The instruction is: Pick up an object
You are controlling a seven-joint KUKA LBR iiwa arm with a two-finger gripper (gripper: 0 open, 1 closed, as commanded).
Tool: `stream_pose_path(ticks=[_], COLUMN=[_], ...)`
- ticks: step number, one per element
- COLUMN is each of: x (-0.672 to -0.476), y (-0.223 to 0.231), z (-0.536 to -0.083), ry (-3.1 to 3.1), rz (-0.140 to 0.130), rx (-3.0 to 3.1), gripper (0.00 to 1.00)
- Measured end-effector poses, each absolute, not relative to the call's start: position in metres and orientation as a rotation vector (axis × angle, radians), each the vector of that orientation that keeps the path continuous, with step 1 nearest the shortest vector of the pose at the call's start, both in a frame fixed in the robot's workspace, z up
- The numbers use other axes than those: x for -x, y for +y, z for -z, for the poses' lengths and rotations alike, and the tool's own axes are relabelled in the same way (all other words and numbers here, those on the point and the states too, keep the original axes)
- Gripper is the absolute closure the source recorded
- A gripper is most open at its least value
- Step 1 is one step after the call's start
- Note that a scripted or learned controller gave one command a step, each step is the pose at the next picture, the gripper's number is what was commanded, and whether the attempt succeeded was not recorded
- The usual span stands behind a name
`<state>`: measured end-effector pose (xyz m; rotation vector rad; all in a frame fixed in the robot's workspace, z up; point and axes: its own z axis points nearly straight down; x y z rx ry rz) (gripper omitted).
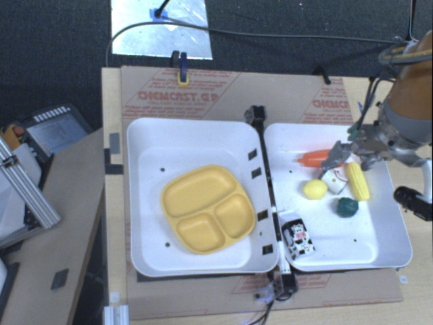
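Note:
In the right bin [358, 246] lie an orange carrot [314, 158], a yellow lemon [314, 189], a yellow corn cob [358, 181], a small white object [333, 179], a dark green piece [348, 207] and a black-and-white cow toy [297, 237]. My gripper [346, 156] hangs over the upper middle of this bin. It is just above the white object, between the carrot's right end and the top of the corn cob. The gripper body hides what lies directly under it.
The left bin [145, 181] holds a yellow divided plate [206, 208]. A black clip [256, 114] sits at the top of the ridge between the bins. The arm's grey and orange wrist [409, 107] stands over the right bin's upper right corner.

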<state>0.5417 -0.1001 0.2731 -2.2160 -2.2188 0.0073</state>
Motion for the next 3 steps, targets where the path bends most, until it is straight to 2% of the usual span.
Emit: stream_pose_path(ticks=[1, 3], x=[-0.543, -0.534], y=[-0.100, -0.104], z=[-0.278, -0.169], ry=[-2.226, -2.220], rz=[0.001, -0.003], rx=[2.219, 2.218], gripper=[0.00, 0.00])
